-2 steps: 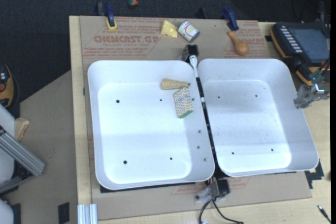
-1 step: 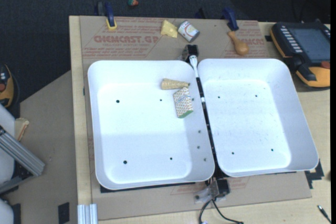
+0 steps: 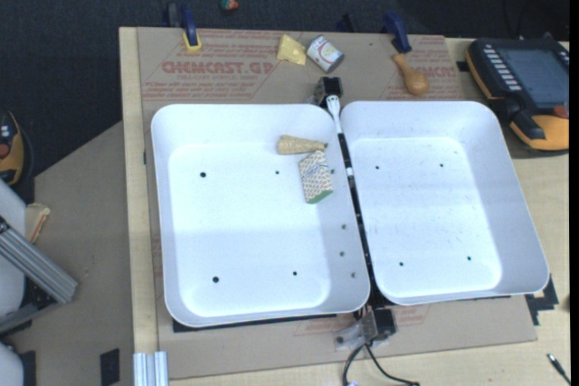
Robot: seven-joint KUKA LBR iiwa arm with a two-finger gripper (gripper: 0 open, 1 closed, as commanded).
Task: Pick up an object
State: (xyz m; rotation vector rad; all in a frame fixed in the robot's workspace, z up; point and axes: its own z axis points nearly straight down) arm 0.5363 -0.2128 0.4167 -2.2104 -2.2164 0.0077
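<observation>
Two shallow white bins are sitting side by side on a brown board. The left bin [image 3: 181, 230] is holding two things, both near its upper right corner. One is a tan, stubby roll-shaped object [image 3: 300, 145] lying roughly level. Just below it, touching or nearly so, is a small patterned packet [image 3: 315, 176] in white with a greenish edge, lying at a slight tilt close to the seam between the bins. The right bin [image 3: 434, 203] is showing bare white floor with a few dark dots.

On the board [image 3: 145, 68] behind the bins, printed red lettering is reading "CHEMCAST G", with the rest cut off by a yellow wedge [image 3: 291, 50] lying on it; more red print to the right is too faint to read. Beside the wedge a small white box [image 3: 325, 53] is lying tilted, its label too small to make out. Further right a brown wooden piece with a rounded end [image 3: 411, 74] is resting on the board. Two blue clamps are gripping the board's far edge, one at the left [image 3: 188, 26] and one at the right [image 3: 394, 30]. A dark pendant with a screen [image 3: 525, 77] is sitting off to the right.

I cannot tell anything about the fingers from here.
</observation>
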